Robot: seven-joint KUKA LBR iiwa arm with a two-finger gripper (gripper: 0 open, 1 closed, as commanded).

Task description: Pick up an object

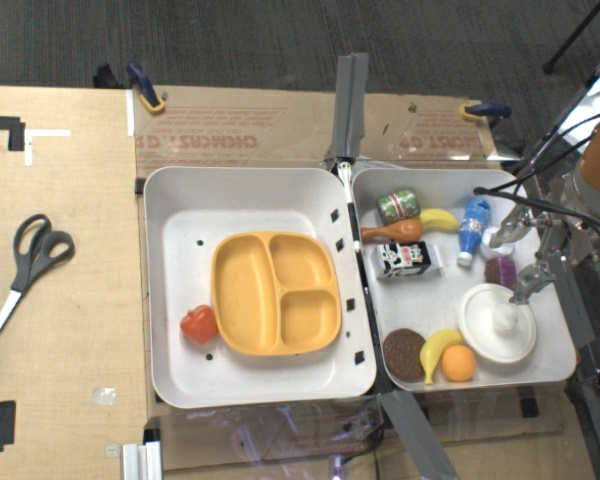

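My gripper (pixel 517 258) hangs over the right side of the right bin (pixel 555 373), open. One finger lies near the blue bottle (pixel 472 226), the other over the rim of the white bowl (pixel 497 325). A small purple object (pixel 499 271) lies just under and between the fingers, not gripped. Also in this bin are a green can (pixel 398 205), a small banana (pixel 439 218), a brown drumstick (pixel 392 232), a black-and-white carton (pixel 405 258), a brown disc (pixel 404 353), a second banana (pixel 435 348) and an orange (pixel 459 363).
The left bin (pixel 170 268) holds a yellow divided plate (pixel 277 293) and a red fruit (pixel 198 323). Scissors (pixel 28 258) lie on the wooden bench at the left. A grey post (pixel 349 108) stands behind the bins. Cables run along the arm at the right.
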